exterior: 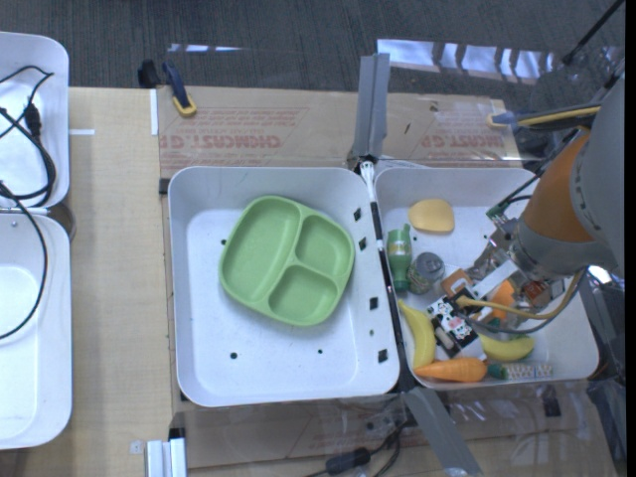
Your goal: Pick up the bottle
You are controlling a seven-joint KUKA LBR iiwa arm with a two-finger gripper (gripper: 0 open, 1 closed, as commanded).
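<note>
The bottle [399, 256] is green with a pale neck. It lies lengthwise against the left wall of the right bin [556, 364]. My gripper [461, 290] reaches in from the right and hangs low over the middle of that bin. It is to the right of the bottle and slightly nearer the front, apart from it, with a grey round can [428, 269] lying between them. Nothing shows in its grasp.
The left bin [199, 366] holds a green divided plate [287, 259]. In the right bin there is a yellow flat piece [431, 216] at the back. A banana [420, 334], a carrot [453, 370], a second banana [508, 347] and an orange piece [503, 293] crowd the front.
</note>
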